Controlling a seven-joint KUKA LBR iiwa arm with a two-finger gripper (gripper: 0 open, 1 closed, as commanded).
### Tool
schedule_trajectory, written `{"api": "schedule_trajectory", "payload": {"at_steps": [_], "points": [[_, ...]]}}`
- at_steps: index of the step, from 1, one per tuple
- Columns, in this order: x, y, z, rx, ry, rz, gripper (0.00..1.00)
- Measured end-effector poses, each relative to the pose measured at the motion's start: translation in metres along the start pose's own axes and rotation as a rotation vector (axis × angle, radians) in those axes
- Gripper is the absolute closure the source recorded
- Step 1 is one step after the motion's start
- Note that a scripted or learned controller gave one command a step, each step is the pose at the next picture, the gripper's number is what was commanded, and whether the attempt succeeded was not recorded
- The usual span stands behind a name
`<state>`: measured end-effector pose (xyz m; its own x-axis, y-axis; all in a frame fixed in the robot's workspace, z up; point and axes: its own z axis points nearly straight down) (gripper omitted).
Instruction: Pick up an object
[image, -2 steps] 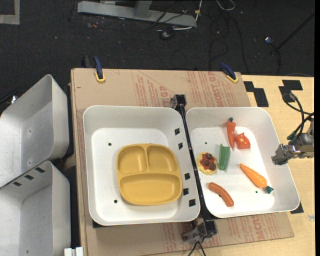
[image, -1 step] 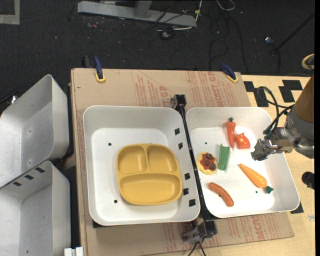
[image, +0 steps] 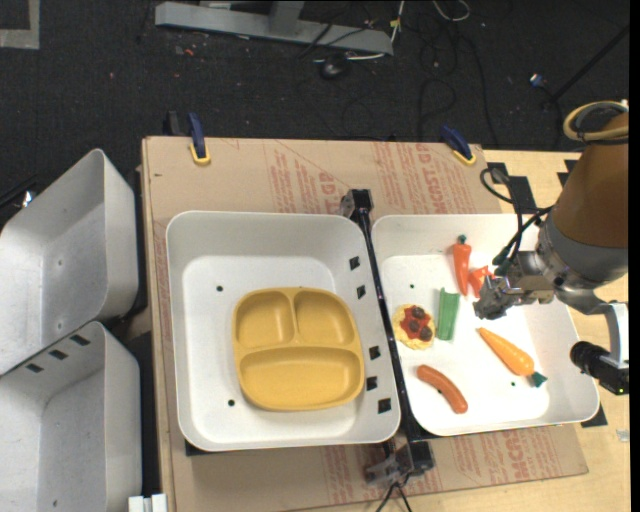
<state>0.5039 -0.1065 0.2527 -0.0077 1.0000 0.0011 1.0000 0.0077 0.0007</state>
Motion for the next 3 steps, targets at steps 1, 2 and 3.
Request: {"api": "schedule_trajectory", "payload": {"at_steps": [1, 2, 3], "points": [[0.051, 0.002, 0.013, 0.002, 0.001, 0.000, 1.00], [0.107, 0.013, 0.005, -0.001, 0.000, -0.001, 1.00], [0.160, 0.013, 0.018, 0.004, 0.000, 0.000, 1.00]]}}
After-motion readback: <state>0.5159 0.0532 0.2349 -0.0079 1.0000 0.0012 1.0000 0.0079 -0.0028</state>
